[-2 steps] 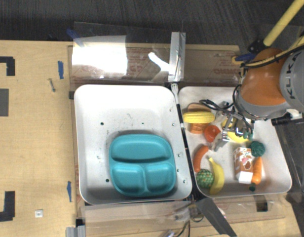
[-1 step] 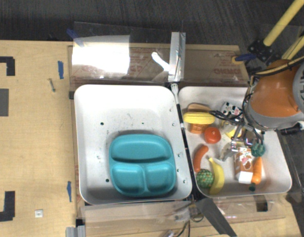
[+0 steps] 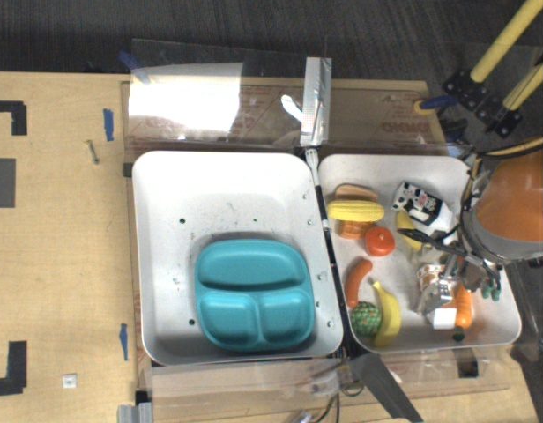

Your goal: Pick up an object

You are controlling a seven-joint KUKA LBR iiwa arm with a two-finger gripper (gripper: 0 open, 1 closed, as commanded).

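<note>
Table [image 3: 51, 236] with two bins; claw [image 3: 441, 300] low in right bin [image 3: 496, 333], grip state unclear. Crowded carrot [image 3: 464, 308] and banana [image 3: 388, 311] risk a missed grab.

The two bins, left [image 3: 157, 236] and right [image 3: 501, 320], look like smooth white plastic with a dull sheen. The teal tray [image 3: 254, 293] in the left one is plastic too, matt and even. In the right bin the toy food is glossy moulded plastic: the banana [image 3: 388, 311], the tomato [image 3: 380, 241], the corn cob [image 3: 355, 211] (its surface finely ribbed). The table [image 3: 51, 263] looks like pale, matt, unvarnished board, wood or cardboard. Behind the bins a clear sheet [image 3: 188, 104] glares with reflected light, and an upright strip [image 3: 316, 100] looks like brushed metal. The floor [image 3: 254, 7] is dark, rough carpet.
</note>
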